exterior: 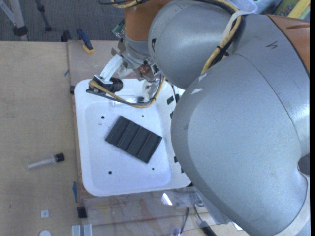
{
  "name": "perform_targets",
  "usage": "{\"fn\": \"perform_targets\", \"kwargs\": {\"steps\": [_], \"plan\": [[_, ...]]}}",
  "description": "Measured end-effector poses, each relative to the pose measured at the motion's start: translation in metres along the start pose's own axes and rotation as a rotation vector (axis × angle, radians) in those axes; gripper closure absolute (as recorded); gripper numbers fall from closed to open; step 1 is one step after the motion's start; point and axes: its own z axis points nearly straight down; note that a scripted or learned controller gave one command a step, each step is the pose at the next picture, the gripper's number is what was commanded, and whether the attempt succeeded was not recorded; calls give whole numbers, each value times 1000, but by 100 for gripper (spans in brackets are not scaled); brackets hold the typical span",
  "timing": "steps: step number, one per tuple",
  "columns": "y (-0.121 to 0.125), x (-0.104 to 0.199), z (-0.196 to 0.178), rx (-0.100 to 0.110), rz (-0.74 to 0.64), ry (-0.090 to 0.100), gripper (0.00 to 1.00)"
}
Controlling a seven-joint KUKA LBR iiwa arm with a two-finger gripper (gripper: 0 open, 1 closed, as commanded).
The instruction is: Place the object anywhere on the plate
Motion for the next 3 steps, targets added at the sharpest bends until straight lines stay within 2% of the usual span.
{"fn": "perform_targets", "kwargs": {"steps": [1, 2, 3], "plan": [[-13, -10, -73, 0, -416, -4, 0], [-17, -8, -83, 0, -422, -6, 100], [-2, -1, 43, 2, -54, -6, 100]]}}
